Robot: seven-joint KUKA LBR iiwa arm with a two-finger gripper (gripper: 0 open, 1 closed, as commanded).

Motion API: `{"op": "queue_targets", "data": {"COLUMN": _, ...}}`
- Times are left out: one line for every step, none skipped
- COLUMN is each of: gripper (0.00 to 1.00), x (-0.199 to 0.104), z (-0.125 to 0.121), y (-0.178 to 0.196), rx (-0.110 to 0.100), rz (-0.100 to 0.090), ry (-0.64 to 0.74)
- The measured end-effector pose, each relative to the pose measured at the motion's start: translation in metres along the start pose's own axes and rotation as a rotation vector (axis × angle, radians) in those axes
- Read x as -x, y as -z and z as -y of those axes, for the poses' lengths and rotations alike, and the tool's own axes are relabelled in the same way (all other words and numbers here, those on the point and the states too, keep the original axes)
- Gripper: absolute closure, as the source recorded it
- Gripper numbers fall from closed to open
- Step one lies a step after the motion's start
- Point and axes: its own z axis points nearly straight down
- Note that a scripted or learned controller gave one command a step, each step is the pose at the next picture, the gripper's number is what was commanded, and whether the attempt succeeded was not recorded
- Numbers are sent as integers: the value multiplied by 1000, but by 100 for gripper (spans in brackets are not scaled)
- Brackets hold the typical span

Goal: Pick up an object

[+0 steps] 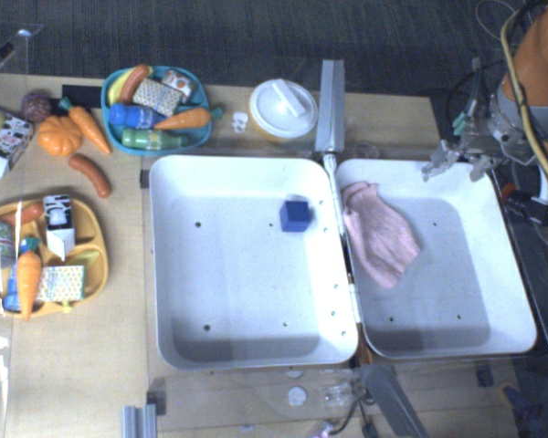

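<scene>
1. Far to the gripper's left, at the bench's left edge, a black-and-white carton (2, 141) is cut off by the frame; its print is too small to read.
2. Below it, a yellow tray (93, 265) holds a toy carrot (27, 276), small boxes and a bottle, packed so closely that their labels cannot be made out.
3. Well left of the gripper and level with it, a blue bowl (199, 135) is heaped with toy food; a patterned packet on top carries print that is too blurred to read.
4. The left bin (247, 340) lies down and left of the gripper; a blue block (296, 214) sits in its upper right part, apart from the walls.
5. A white lidded container (284, 108) stands above the bins, left of the gripper.
6. In the right bin (475, 331), a crumpled pink cloth (380, 235) lies below and left of the gripper, its left edge touching the wall next to the left bin.
7. The gripper (460, 158) hangs over the right bin's upper right corner, holding nothing. Its fingers look slightly apart, though they are small and blurred.
8. The arm (534, 62) is cut off at the upper right, tangled with cables.
</scene>
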Motion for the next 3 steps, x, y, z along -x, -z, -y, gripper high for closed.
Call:
{"op": "queue_targets", "data": {"gripper": 0, "x": -7, "z": 48, "y": -99, "rx": 5, "rz": 1, "ry": 75}}
{"op": "queue_targets", "data": {"gripper": 0, "x": -35, "z": 55, "y": -104, "rx": 14, "rz": 5, "ry": 273}}
{"op": "queue_targets", "data": {"gripper": 0, "x": -82, "z": 47, "y": -104, "rx": 14, "rz": 8, "ry": 411}}
